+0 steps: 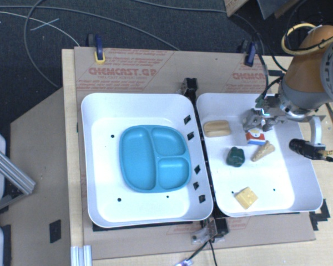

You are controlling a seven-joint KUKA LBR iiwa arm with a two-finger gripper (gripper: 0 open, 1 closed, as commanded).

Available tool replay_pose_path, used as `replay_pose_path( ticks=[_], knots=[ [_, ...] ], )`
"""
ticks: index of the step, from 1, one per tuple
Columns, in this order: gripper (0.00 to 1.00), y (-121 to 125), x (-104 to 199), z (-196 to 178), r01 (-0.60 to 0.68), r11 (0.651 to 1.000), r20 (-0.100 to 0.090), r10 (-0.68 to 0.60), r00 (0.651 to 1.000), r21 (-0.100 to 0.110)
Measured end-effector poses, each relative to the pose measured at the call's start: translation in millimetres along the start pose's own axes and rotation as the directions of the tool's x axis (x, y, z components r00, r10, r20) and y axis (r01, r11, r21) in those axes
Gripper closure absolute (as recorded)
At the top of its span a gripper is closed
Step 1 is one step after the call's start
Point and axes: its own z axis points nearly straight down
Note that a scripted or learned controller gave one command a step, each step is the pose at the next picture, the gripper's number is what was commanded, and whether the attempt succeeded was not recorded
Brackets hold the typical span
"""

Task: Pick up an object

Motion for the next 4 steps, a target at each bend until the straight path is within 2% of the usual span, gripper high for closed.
replay_pose_path(
  ticks=[1,3,4],
  knots=[
    [1.0,5,9,-50,0.002,1.0,0.0,-0.002,1.0,-0.001],
    [1.0,17,3,-157,0.001,1.0,0.001,-0.001,1.0,-0.003],
    [1.0,6,52,-156,0.005,1.0,-0.003,-0.005,1.0,0.006]
  ],
)
